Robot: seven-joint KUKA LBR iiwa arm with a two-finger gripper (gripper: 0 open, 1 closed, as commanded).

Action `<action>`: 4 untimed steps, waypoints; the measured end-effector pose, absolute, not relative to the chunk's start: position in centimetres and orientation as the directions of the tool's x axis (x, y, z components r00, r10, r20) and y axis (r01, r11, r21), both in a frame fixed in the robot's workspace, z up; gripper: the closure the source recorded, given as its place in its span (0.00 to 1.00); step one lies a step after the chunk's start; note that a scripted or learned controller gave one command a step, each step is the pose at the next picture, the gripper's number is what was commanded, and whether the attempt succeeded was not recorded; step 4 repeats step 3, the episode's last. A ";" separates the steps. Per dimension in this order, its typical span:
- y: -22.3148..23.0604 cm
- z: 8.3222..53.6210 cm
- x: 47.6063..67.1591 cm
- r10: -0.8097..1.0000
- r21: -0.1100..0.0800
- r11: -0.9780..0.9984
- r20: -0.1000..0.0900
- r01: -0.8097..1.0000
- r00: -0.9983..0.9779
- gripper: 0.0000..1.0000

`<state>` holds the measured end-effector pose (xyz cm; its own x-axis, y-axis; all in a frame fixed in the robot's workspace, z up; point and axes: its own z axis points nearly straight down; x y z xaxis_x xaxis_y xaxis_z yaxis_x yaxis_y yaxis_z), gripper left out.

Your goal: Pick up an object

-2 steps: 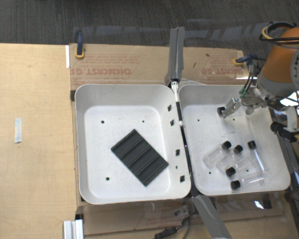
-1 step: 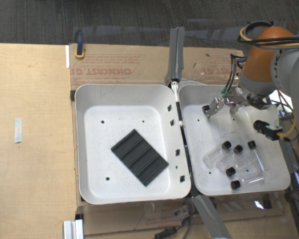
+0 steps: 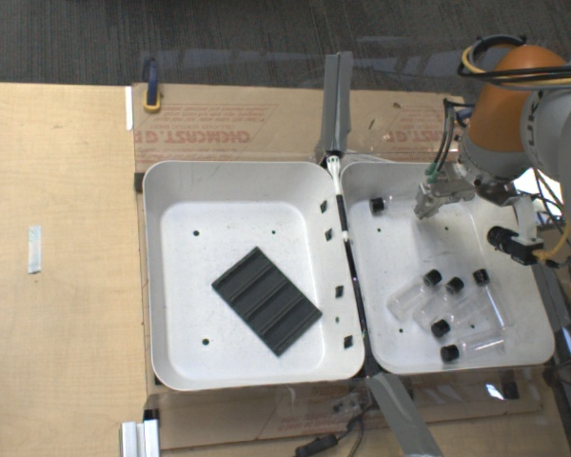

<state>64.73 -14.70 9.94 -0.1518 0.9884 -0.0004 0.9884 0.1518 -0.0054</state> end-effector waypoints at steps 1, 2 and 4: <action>-14.7 10.0 64.7 0.988 -0.005 0.152 -0.001 0.988 -0.152 0.00; -14.8 10.9 64.8 0.989 -0.003 0.150 -0.002 0.989 -0.150 1.00; -14.8 10.9 64.8 0.989 -0.003 0.150 -0.002 0.989 -0.150 0.00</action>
